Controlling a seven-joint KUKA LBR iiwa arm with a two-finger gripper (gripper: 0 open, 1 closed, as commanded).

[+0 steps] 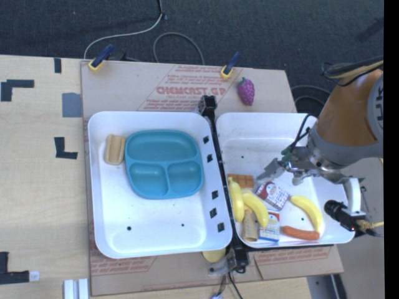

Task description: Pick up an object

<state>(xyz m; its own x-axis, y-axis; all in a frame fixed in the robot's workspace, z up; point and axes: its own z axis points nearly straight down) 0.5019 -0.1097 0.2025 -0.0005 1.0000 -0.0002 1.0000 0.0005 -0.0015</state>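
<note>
The pincer [283, 169] hangs spread and empty over the right bin [262, 126], just above a red-and-white packet [274, 196] beside the bananas [248, 204].

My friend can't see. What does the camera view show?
A robot arm reaches in from the right, its gripper above toy food: bananas, a carrot. The left bin holds a blue tray.
</note>
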